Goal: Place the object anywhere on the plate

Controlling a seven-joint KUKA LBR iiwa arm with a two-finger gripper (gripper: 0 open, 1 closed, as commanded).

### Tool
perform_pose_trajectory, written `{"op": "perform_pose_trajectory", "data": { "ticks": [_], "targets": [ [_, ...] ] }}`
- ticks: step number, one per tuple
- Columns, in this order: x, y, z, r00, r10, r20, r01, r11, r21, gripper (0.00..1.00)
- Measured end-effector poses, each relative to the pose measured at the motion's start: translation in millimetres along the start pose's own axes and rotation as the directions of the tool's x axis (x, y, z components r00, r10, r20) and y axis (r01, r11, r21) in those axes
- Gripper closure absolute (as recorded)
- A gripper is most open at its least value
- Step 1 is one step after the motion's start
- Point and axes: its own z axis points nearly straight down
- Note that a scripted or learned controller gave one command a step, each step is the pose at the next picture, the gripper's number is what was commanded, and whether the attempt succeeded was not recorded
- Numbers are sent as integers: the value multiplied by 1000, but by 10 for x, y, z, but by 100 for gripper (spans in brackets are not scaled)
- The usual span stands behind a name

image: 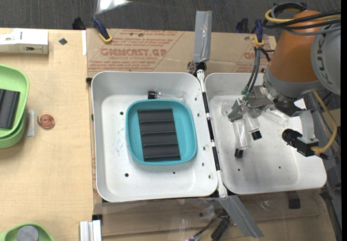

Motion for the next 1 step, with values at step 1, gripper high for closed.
{"op": "perform_pose_trajectory", "data": {
  "ticks": [1],
  "targets": [
    [622,14,18,994,-108,0,108,994,0,100]
  ]
}}
